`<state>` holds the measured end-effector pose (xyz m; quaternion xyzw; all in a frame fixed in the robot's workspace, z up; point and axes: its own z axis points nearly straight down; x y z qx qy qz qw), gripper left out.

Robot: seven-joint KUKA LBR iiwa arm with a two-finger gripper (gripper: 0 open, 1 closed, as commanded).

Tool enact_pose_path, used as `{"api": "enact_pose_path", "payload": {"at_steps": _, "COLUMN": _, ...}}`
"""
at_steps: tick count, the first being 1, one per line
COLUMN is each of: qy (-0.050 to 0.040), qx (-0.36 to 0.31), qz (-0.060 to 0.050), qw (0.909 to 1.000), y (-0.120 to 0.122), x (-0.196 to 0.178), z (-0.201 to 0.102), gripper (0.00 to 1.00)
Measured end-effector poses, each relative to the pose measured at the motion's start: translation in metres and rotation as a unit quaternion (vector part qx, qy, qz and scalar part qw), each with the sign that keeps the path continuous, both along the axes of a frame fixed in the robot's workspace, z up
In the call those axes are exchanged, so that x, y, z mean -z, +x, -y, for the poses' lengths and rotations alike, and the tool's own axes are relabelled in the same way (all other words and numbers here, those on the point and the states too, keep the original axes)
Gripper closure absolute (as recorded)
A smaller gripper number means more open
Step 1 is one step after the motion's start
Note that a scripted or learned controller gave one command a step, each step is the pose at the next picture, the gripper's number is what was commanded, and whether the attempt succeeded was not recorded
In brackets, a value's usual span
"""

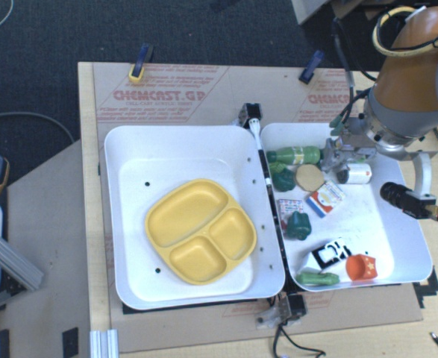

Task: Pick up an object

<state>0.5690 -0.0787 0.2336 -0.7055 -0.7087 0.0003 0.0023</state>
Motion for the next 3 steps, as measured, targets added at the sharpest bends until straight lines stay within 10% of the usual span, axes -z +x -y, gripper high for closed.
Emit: {"api": "enact_pose_path", "payload": {"at_steps": 3, "qy": -0.0008, "qx": 0.002, "qz": 0.0, "qw": 1.0, "y": -0.015, "x": 0.011, "z": -0.005, "gripper": 1.0}}
